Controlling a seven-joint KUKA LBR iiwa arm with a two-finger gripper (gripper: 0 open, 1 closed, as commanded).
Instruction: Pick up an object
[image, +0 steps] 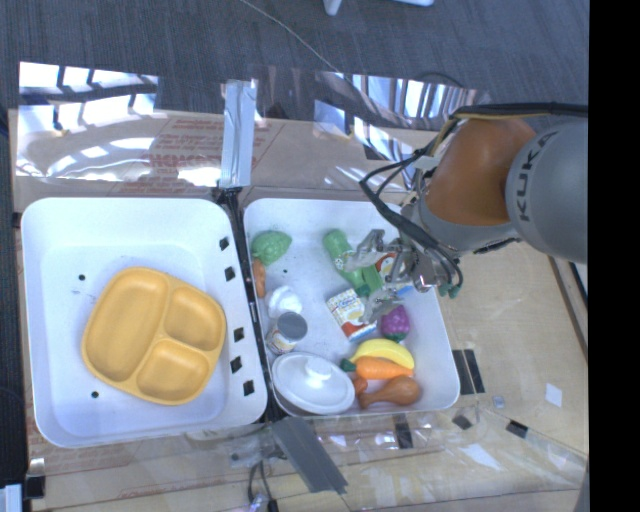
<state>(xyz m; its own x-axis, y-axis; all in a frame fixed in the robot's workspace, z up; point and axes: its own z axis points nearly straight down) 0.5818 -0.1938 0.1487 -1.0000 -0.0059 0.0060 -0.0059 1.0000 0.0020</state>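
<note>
- Right now I am looking down on the tool (385, 272), which is hanging over the upper middle of the right bin (432, 330), with the arm (500, 185) coming in from the right side of the view.
- I am reading the nearest candidates as the green bottle-shaped toy (340, 248), lying just up and to the view's left of the tool, and the small printed carton (347, 306), lying just below it.
- The green toy's long axis is running from upper left to lower right, so its lower end is pointing in under the tool.
- I cannot tell whether the tool is spread or pressed together; metal parts and cables are cluttering that spot, and I am seeing nothing clearly pinched.
- Further down, the purple grapes (396, 322), banana (381, 351) and carrot (382, 368) are lying near the bin's lower right, well below the tool.
- The yellow divided plate (152, 334) is sitting in the left bin (60, 230), well apart from all of this.
</note>
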